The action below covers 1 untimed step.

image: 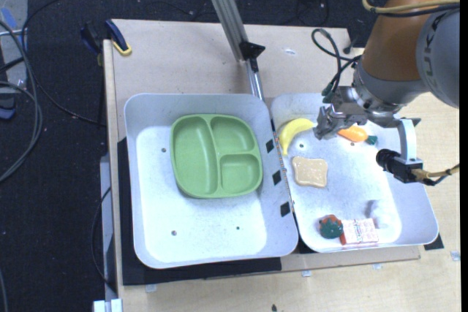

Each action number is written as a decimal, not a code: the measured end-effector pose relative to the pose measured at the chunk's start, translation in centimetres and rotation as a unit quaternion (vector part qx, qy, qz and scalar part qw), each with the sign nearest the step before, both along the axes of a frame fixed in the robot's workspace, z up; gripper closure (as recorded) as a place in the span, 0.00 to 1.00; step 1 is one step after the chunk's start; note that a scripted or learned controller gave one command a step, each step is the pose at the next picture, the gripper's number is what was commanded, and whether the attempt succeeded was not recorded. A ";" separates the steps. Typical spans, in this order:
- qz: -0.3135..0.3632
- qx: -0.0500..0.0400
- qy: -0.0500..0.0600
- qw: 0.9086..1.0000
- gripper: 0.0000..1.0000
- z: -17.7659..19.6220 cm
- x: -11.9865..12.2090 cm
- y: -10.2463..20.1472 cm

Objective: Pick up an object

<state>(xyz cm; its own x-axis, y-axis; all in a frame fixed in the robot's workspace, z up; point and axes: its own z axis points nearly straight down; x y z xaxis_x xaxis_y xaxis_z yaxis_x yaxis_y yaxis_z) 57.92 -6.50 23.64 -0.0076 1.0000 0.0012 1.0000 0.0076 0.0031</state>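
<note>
No object had yet been lifted: the gripper (330,123) was lowered at the far edge of the right bin (417,219), between the banana (294,131) and an orange piece (354,134), nothing being seen between its fingers, whose spread could not be told.

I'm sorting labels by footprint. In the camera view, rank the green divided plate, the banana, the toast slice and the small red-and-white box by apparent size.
1. Green divided plate, by far the largest.
2. Banana and toast slice: similar, too close to rank; the gripper hides the banana's end.
3. Red-and-white box, slightly smaller.
</note>
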 end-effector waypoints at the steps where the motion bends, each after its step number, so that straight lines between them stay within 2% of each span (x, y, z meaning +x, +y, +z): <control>1: 0.000 -0.001 0.001 1.000 1.00 -1.0 2.1 4.8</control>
